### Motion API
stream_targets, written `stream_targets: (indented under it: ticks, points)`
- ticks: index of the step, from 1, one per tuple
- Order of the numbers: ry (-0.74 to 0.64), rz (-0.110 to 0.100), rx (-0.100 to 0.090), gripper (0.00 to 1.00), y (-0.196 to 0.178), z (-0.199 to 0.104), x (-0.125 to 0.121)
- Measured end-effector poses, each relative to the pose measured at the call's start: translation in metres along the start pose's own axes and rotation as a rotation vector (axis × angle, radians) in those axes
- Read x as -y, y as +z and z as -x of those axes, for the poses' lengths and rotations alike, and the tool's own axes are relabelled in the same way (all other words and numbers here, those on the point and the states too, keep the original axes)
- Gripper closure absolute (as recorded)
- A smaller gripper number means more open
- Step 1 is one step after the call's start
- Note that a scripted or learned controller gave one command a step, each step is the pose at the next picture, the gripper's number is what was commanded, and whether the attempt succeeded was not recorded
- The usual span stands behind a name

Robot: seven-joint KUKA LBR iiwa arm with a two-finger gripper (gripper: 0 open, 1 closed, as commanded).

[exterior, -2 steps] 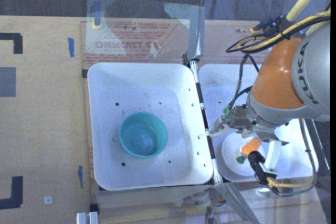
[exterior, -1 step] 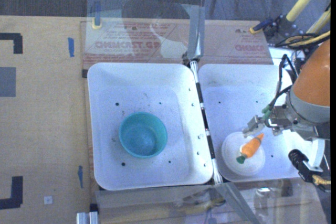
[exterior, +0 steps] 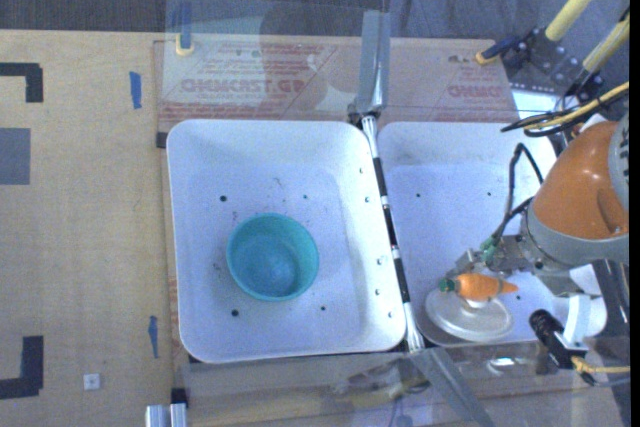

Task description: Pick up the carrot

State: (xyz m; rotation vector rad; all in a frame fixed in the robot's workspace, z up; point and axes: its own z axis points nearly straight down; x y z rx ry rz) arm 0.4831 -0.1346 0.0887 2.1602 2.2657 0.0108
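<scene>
The carrot point(exterior: 478, 288) is small and orange with a green tip pointing left. It lies near the front of the right bin point(exterior: 440, 185), over the back edge of a grey round plate point(exterior: 468, 317). My gripper point(exterior: 494, 260) hangs just above and behind the carrot, at the end of the grey arm with its orange band point(exterior: 580, 190). The gripper's body hides where it meets the carrot, so whether they touch is unclear.
A teal bowl point(exterior: 272, 257) stands in the left bin point(exterior: 200, 165), front of centre. A raised divider point(exterior: 385, 215) separates the two bins. Cables and a black fitting point(exterior: 548, 330) sit at the right bin's front right corner.
</scene>
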Motion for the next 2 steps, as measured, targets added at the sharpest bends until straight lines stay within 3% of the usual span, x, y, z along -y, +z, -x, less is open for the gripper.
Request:
stream_targets:
  ticks: [1, 2]
  points:
    - [0.002, 0.002, -0.001, 1.00, -0.0103, 0.0004, -0.0007]
    - [0.003, 0.004, 0.000, 0.00, -0.0108, 0.0007, -0.0012]
